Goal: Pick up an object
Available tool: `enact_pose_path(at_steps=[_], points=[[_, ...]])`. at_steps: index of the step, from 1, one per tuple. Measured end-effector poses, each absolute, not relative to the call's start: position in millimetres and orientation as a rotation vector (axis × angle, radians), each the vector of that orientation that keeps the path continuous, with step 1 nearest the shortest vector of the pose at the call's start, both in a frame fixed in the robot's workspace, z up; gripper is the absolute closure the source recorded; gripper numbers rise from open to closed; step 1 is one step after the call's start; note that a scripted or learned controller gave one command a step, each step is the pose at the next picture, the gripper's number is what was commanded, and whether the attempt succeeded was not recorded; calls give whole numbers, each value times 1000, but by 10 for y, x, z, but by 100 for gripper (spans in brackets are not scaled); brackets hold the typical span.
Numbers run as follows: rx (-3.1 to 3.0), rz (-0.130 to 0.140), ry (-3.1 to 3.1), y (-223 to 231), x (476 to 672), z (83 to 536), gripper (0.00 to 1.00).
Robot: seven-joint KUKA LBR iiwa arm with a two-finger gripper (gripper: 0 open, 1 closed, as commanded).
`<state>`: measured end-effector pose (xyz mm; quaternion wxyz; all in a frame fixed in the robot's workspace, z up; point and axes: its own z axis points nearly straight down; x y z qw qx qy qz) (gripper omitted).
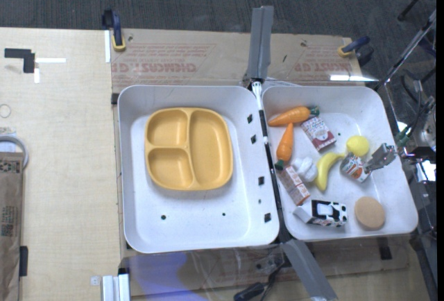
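We saw a light wood counter (62,175) with cardboard taped behind two white bins, and dark carpet beyond. The left bin (139,223) held a yellow divided plate (189,148). The right bin (395,133) held two carrots (289,115), a banana (325,170), a lemon (358,145), a round biscuit (370,213), a black-and-white carton (326,212) and small red-and-white packs (318,133). The claw (380,156) sat low at the right bin's right side, just beside a small can (352,168); we couldn't tell whether it was wide or narrow.

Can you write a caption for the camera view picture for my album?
Yellow divided plate in the left bin; carrots, a banana and toy groceries in the right bin.
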<state>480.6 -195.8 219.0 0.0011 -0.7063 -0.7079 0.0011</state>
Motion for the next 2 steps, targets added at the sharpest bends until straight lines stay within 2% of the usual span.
enact_pose_path(at_steps=[1, 2], points=[[-2177, 2, -2261, -1314, 4861, 942, 0], [-1914, 1, -2490, -1453, 5328, 914, 0]])
